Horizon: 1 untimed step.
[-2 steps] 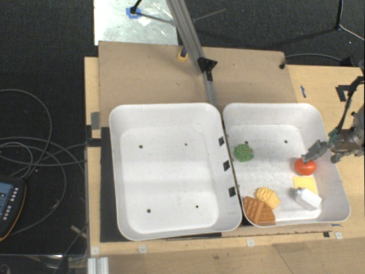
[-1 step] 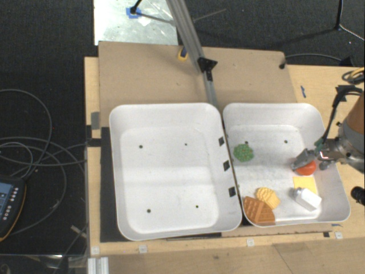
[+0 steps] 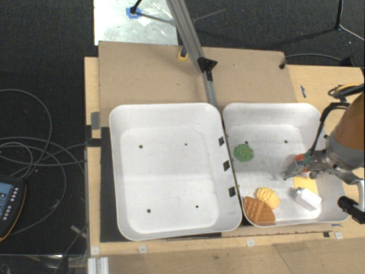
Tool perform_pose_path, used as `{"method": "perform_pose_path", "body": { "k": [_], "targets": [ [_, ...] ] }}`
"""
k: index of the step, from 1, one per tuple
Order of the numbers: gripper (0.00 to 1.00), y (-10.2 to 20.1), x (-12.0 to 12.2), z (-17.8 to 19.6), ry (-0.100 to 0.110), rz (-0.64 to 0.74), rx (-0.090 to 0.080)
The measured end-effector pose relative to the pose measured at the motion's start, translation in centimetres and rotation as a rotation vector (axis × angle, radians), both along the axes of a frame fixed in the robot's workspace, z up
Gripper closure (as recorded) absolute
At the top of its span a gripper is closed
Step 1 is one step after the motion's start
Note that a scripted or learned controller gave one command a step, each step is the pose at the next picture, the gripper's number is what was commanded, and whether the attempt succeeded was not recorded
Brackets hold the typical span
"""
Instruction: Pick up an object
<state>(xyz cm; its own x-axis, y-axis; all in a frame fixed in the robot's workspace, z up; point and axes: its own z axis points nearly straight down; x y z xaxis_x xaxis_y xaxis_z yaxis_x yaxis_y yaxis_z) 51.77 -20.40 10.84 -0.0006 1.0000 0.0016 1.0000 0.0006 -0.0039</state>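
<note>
Approach step: the hand [image 3: 297, 168], grip state indiscernible, hovers in the right bin [image 3: 268, 116] beside the yellow block [image 3: 305, 183]; descent onto it comes next.

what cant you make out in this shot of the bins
- Pincer, camera view: too small and blurred to tell open or shut.
- Arm: cut off by the right edge.
- Yellow block: partly covered by the white piece.
- Green object: too small to identify.
</note>
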Motion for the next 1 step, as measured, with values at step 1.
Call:
{"method": "perform_pose_path", "body": {
  "k": [1],
  "targets": [
    [1.00,-0.08,0.13,1.40,-0.006,0.000,-0.002]
  ]
}}
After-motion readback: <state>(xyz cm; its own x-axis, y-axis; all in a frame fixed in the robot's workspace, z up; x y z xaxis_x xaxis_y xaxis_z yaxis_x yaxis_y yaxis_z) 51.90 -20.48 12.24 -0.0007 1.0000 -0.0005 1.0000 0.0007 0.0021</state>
